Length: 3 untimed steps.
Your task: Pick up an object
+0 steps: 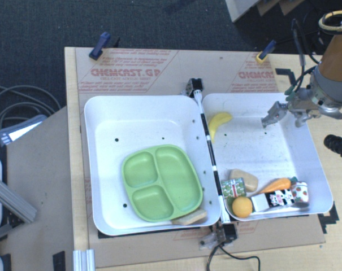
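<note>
The two-finger metal gripper [284, 116] hangs over the far right corner of the right shallow white plastic bin [306, 145], its fingers spread apart with nothing between them (released). A curved yellow banana [218, 122] lies in the same bin near its far left wall, well apart from the gripper. Along the bin's near edge sits a cluster: a small green and red printed carton [233, 187], a tan bread-like wedge [247, 179] just behind it, a round orange fruit [242, 206], an orange carrot [277, 185], a black-and-white patterned carton [280, 199] and a strawberry-printed cup [299, 192]. The left white bin [103, 123] holds a light green three-compartment plastic tray [159, 182], with a tan flat piece [190, 218] tucked at the tray's near corner. Both bins rest on the brown paper-covered desk [131, 72].
</note>
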{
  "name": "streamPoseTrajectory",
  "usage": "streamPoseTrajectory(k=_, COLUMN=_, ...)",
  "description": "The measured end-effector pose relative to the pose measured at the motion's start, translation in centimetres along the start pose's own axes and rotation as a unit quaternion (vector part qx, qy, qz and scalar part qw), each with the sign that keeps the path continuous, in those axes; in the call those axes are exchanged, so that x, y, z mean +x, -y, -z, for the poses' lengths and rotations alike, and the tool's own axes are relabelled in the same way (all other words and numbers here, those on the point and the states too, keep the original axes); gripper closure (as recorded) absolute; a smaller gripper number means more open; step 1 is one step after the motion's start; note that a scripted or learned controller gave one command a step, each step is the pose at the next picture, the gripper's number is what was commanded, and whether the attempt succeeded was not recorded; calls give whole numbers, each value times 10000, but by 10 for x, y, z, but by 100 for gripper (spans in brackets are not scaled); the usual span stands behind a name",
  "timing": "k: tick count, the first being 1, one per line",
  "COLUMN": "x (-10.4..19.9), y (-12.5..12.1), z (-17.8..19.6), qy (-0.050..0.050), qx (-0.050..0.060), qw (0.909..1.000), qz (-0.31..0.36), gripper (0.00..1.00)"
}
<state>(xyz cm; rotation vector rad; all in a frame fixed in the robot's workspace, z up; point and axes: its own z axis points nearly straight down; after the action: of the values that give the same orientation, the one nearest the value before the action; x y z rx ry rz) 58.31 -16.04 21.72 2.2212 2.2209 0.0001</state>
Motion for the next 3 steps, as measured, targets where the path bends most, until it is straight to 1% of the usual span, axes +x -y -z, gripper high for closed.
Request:
streamPoseTrajectory(k=1, x=63, y=32, z=-133, qy=-5, qx=4, qw=10000, qz=3, gripper=0)
streamPoseTrajectory(k=2, x=1, y=92, z=-107, qy=-5, qx=16, qw=10000, qz=-8, gripper=0)
streamPoseTrajectory(k=3, x=48, y=29, z=-124, qy=1, qx=-8, qw=10000, qz=5, gripper=0)
